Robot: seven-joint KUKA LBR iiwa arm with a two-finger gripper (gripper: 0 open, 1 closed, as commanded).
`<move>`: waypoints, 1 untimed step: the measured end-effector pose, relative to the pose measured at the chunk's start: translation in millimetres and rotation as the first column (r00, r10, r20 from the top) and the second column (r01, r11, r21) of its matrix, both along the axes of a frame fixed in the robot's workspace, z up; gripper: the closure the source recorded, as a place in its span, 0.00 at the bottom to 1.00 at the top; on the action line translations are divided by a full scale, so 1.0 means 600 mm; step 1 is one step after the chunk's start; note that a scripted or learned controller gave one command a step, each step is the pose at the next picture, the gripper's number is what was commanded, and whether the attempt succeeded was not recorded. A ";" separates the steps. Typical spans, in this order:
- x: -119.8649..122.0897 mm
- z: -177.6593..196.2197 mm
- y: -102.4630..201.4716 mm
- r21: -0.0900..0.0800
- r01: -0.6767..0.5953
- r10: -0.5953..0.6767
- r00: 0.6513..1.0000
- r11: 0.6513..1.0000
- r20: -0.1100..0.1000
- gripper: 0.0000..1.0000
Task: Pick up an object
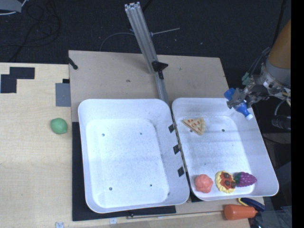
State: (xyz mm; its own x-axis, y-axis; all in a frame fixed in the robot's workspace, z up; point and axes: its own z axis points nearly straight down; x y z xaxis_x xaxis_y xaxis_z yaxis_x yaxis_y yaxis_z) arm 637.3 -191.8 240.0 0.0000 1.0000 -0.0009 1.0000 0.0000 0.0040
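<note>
My gripper (pixel 241 102) hangs over the far right rim of the right bin (pixel 266 160), at the end of the grey arm coming in from the right. Something blue sits at its tip, and I cannot tell whether that is a held object or part of the gripper. In the right bin a toy pizza slice (pixel 194 125) lies near the far left corner. Along the near edge lie a pink-red lump (pixel 204 183), a yellow and red toy (pixel 225 181) and a purple grape bunch (pixel 245 178).
The left bin (pixel 90 127) stands beside the right one. A green ball (pixel 59 126) rests on the bench to the left of it. An orange toy (pixel 239 212) lies in front of the right bin. A metal rail (pixel 145 37) slants up behind the bins.
</note>
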 end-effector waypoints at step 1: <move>0.002 0.003 0.083 0.001 -0.003 0.003 1.000 1.000 -0.004 1.00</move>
